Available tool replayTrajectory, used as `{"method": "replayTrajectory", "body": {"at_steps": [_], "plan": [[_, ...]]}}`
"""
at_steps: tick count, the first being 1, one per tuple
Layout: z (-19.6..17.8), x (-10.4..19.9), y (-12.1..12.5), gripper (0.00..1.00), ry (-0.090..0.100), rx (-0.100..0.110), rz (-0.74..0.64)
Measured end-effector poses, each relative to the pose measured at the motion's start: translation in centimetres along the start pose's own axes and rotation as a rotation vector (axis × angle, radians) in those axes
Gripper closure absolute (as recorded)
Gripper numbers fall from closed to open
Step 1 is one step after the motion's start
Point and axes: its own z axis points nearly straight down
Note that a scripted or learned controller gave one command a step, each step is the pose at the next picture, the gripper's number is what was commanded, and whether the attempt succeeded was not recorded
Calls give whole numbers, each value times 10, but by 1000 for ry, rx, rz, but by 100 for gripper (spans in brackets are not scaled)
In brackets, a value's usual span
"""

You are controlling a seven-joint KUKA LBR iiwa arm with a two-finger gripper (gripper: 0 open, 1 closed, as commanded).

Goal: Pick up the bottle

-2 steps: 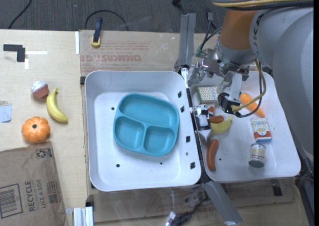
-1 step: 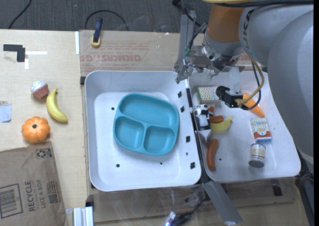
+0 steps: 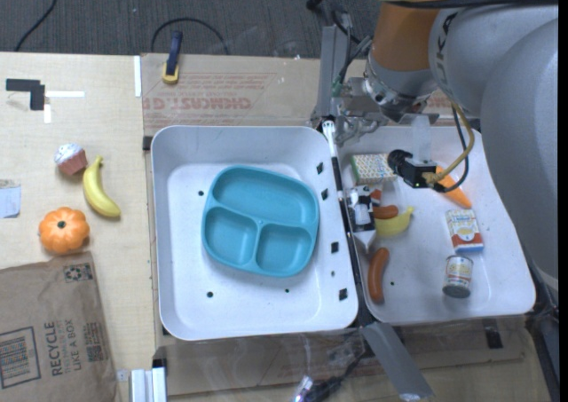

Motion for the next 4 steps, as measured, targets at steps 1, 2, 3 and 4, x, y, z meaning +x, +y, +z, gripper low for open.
{"method": "replayTrajectory", "body": {"at_steps": [1,2,3,4], "plan": [[9,50,0,100,1,2,319],[81,89,-73,100,0,5,577],[6,128,0,100,1,1,889],[106,83,-55,100,8,3,803]]}}
